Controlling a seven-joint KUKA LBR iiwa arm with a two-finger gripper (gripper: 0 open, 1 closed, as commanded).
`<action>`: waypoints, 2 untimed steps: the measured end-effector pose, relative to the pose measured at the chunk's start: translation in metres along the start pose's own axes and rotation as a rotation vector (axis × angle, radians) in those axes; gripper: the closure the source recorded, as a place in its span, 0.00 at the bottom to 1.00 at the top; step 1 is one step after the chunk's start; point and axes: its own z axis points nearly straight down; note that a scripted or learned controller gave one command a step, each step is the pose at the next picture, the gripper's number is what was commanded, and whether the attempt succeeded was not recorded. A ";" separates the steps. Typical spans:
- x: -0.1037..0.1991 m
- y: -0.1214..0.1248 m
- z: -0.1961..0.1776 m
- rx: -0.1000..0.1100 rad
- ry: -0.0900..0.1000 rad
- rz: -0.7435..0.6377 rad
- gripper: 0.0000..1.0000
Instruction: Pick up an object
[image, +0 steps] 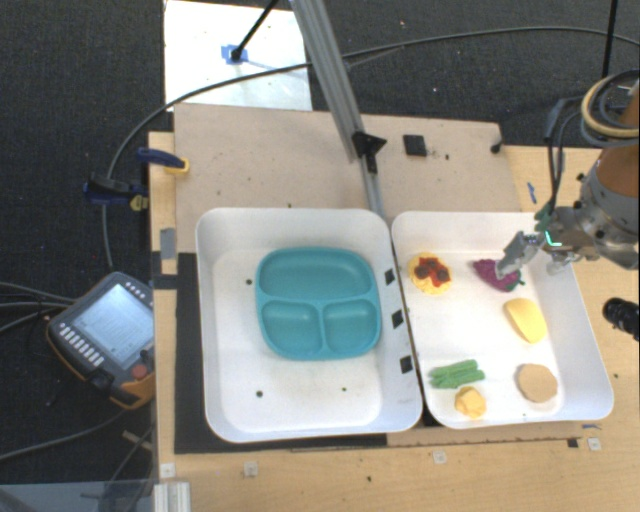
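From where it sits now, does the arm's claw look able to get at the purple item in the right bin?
Probably yes. The claw hovers right beside the purple toy food at the right bin's far side, and nothing lies over it; the yellow piece sits apart.

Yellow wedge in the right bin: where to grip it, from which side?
Probably across the narrow width of the yellow wedge, coming straight down. It lies flat and elongated, with bare bin floor on both long sides, so fingers would fit. The gripper sits just above it by the purple piece.
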 end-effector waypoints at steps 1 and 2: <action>0.000 0.000 0.000 -0.001 0.000 0.000 0.00; 0.000 -0.002 0.041 0.001 0.000 0.003 0.00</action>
